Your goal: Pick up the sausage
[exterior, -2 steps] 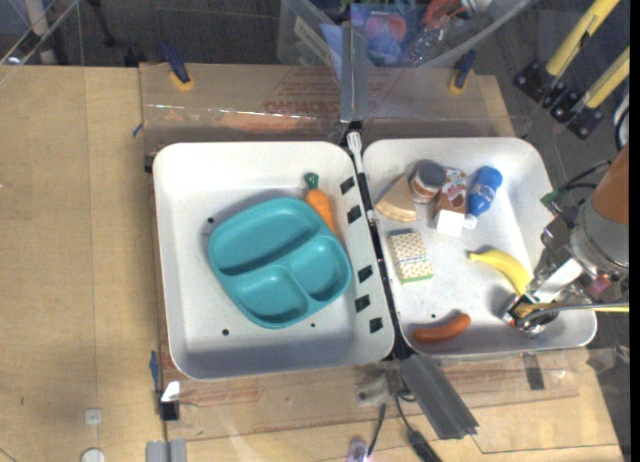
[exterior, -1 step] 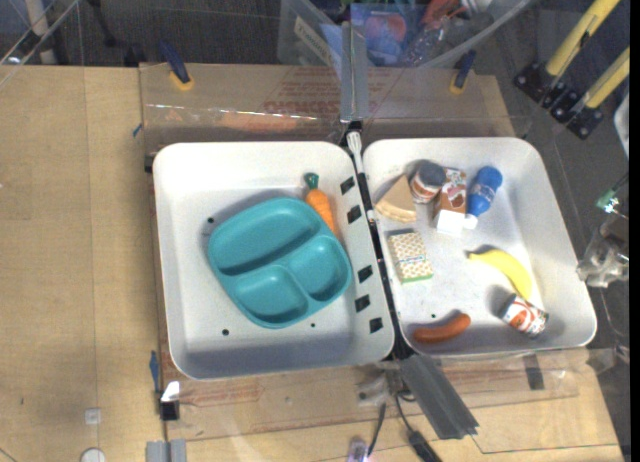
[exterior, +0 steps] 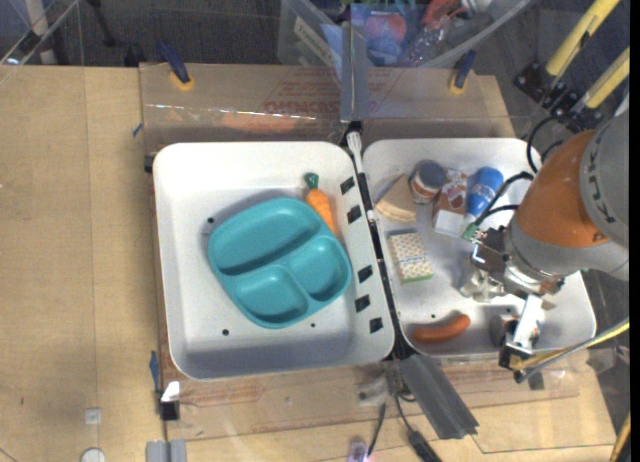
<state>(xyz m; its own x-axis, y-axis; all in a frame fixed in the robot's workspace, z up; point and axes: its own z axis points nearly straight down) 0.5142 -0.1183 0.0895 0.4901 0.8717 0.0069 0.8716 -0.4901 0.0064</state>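
Camera view: the sausage [exterior: 441,328] lies flat, long axis running left-right, just left of and slightly nearer than the gripper [exterior: 487,283], close to the right bin [exterior: 570,325]'s front wall. I cannot tell the jaw opening. Farther back sit packets and a blue can [exterior: 485,190]. The left bin [exterior: 190,340] holds a teal tray [exterior: 277,262] and carrot [exterior: 321,206].

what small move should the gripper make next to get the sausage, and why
Probably shift the gripper toward the camera view's lower left and lower it over the sausage. The sausage lies alone on the floor of the right bin near its front wall, and the gripper sits up and to the right of it, nearer the other items.
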